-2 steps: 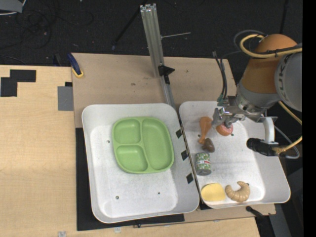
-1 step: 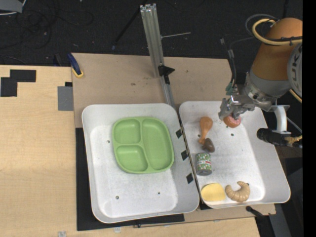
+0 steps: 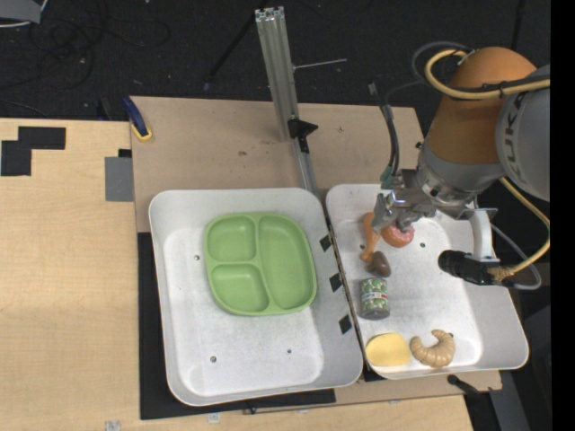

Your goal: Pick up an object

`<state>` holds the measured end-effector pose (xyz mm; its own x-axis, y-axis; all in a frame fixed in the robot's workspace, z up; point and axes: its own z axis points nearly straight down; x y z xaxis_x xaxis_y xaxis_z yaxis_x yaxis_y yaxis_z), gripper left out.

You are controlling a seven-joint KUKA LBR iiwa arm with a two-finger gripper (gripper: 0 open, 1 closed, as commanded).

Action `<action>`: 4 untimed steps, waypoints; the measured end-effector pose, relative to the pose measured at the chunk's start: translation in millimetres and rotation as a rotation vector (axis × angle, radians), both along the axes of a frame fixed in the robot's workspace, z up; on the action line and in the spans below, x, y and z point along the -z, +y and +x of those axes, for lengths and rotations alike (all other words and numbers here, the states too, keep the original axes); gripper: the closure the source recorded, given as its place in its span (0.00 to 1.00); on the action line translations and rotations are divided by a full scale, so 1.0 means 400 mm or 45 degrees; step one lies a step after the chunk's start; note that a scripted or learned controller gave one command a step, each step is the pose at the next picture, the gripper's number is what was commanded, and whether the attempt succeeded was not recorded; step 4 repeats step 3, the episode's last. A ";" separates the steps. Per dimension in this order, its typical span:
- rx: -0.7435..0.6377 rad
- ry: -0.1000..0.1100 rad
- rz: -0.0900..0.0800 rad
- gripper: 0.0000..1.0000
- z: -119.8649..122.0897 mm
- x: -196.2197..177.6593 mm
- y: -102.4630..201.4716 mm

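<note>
Two bins: shallow white trays side by side on the bench; left bin (image 3: 180,348), right bin (image 3: 494,330), their inner rims touching.
Arm: grey KUKA body with an orange band (image 3: 481,106) above the wrist; it enters from the right and bends down over the upper part of the right bin, wrist pointing steeply downward.
Gripper (image 3: 398,223): low over the right bin's upper left area, directly above a small red-orange object (image 3: 398,234).
Pincer state: cannot be told; the wrist housing hides the fingertips, and whether the red-orange object sits between them or merely beneath them is unclear.
Orange strip (image 3: 368,233): a slim carrot-like piece just left of the gripper, running down toward a small brown lump (image 3: 380,263).
Can (image 3: 375,297): a small green-labelled cylinder below the brown lump, near the right bin's left wall.
Yellow piece (image 3: 388,350): a rounded block in the lower left corner of the right bin.
Croissant-shaped item (image 3: 433,348): tan, curved, just right of the yellow piece.
Green plate (image 3: 260,264): a three-compartment tray lying flat in the left bin.
Cabling: a black hose and a yellow loop trail from the wrist over the right bin's right side.
</note>
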<state>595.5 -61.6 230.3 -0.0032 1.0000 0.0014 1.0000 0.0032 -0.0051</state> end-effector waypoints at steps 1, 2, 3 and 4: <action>-0.001 -0.001 0.000 1.00 -0.023 -0.022 0.135; -0.002 0.001 0.000 1.00 -0.063 0.008 0.261; -0.003 -0.002 -0.001 1.00 -0.064 -0.012 0.387; -0.003 -0.002 -0.001 1.00 -0.064 -0.012 0.387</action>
